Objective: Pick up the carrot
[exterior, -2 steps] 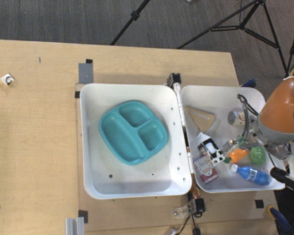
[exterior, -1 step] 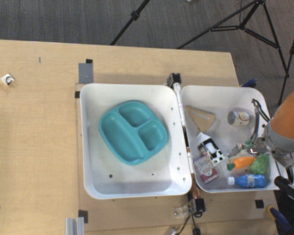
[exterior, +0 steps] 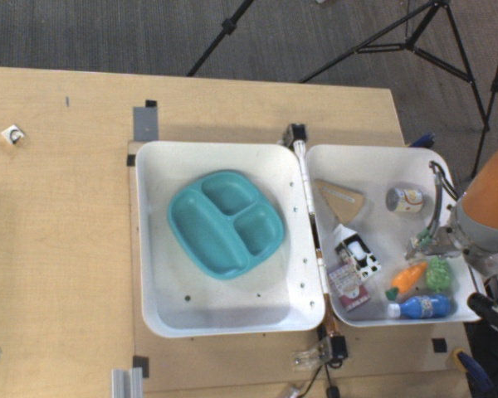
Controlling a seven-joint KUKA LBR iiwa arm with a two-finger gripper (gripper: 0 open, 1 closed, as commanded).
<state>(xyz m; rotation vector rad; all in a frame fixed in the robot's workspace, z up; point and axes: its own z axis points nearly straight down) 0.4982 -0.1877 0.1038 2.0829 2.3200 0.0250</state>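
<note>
Carrot (exterior: pixel 407 279) in right bin (exterior: pixel 373 160), near front edge, green thing (exterior: pixel 436 274) just beside, blue bottle (exterior: pixel 422 308) in front. My gripper (exterior: pixel 436 243) above it; spread or pinched, cannot tell. Carrot looks like light, stiff, smooth toy, likely slippery. Would grip across orange mid-body.

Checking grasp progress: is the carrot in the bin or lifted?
In the bin: the carrot lies on the right bin floor beside the blue bottle, tool just above.
</note>
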